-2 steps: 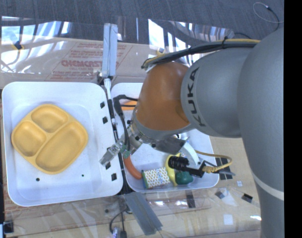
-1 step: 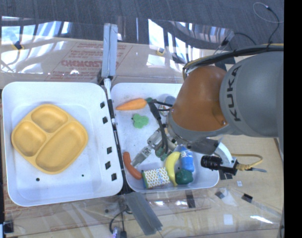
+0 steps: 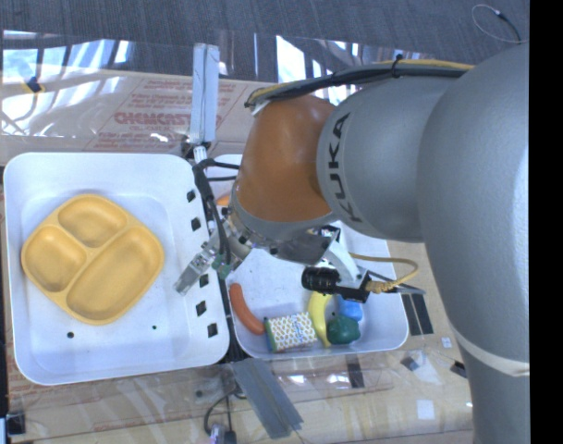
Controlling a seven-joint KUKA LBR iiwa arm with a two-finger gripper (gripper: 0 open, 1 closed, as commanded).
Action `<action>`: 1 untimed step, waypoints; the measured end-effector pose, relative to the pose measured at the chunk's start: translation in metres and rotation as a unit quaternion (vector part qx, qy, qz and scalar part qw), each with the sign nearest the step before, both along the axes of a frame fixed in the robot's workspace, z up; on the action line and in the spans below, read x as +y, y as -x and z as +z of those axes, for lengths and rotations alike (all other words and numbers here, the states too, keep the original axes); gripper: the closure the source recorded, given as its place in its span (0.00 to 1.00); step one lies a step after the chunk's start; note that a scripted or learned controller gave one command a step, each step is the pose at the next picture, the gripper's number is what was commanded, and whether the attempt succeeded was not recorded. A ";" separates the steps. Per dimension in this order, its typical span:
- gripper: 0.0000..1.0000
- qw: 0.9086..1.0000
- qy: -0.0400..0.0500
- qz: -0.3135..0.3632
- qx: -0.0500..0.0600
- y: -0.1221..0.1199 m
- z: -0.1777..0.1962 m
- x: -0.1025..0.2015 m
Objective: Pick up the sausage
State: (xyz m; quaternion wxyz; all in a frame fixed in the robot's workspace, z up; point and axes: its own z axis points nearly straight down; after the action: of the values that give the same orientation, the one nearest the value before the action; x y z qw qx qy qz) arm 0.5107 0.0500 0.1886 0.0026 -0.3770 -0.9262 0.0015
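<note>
Gripper [image 3: 196, 271] poised over the left bin's [image 3: 41, 359] right edge, holding nothing; jaw state impossible to tell; sausage [image 3: 245, 309] lying just right and below, in right bin [image 3: 392, 340].

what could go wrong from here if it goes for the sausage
1. The sausage lies hard against the left wall of the right bin, so a finger coming down on that side may hit the wall instead of sliding beside it.
2. The speckled block sits close by the sausage's lower end; a wide approach might nudge or catch it instead.
3. The gripper is over the dividing rims, left of the sausage, so it must shift right first.
</note>
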 end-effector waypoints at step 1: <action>0.00 1.000 0.000 0.004 0.001 0.034 0.000 -0.072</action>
State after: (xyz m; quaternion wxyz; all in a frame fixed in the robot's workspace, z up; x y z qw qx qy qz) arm 0.4770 -0.0222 0.1886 0.0032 -0.3735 -0.9276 0.0013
